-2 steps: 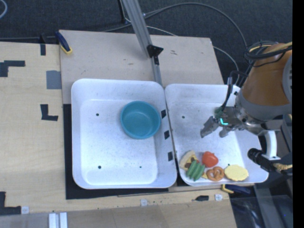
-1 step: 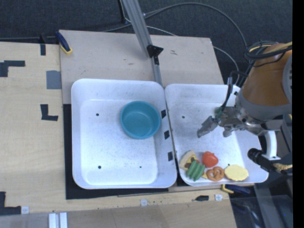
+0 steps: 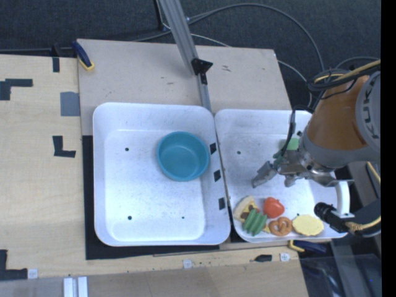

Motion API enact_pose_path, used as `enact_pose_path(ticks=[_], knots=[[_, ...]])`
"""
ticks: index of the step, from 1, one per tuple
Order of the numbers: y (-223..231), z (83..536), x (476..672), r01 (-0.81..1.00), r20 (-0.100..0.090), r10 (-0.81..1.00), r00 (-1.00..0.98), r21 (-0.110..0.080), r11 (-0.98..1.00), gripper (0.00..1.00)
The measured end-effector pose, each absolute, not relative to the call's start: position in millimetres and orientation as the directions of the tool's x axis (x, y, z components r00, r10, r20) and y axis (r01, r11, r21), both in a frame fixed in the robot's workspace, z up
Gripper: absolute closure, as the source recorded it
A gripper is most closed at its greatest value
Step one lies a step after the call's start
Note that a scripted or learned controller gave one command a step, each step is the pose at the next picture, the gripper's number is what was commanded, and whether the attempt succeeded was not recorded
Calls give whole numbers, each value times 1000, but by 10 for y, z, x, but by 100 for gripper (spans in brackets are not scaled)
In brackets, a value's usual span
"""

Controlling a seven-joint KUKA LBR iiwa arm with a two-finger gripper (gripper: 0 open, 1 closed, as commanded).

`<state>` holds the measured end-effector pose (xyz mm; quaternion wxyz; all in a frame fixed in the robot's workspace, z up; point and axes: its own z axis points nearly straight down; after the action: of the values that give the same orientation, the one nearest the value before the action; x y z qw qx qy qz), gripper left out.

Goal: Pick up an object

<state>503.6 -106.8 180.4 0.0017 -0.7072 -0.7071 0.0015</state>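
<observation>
Camera view, read from the left: the left white plastic bin carries a single round blue plastic bowl, sitting upright a little toward the bin's far right part, near the wall it shares with its neighbour. Nothing touches it.

Across that shared wall, the right white plastic bin has its objects bunched along the near edge. From the near left corner they run: a pale yellow wedge-shaped toy food piece, a green ridged toy vegetable just beside and partly overlapping it, a red rounded toy tomato, a brown pretzel-shaped toy against the near wall, and a flat yellow round toy close to the near right corner. All of them lie on the bin floor.

Over the middle of this bin is the gripper, hung from the grey and orange arm that comes in from the right. Its dark fingers point toward the shared wall and look slightly apart, with only bare white bin floor between them; they are clamped on nothing. The toy cluster lies near, toward the near edge, but apart from the fingertips.

By my judgement the pick is not yet done: no object is lifted or held. What is left is choosing one piece, coming down over it, closing and raising it.
</observation>
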Motion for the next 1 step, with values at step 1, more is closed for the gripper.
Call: enact_pose_path(ticks=[1], knots=[[-994,1209,5058,1000,1,1000,-1,-6,1,0]])
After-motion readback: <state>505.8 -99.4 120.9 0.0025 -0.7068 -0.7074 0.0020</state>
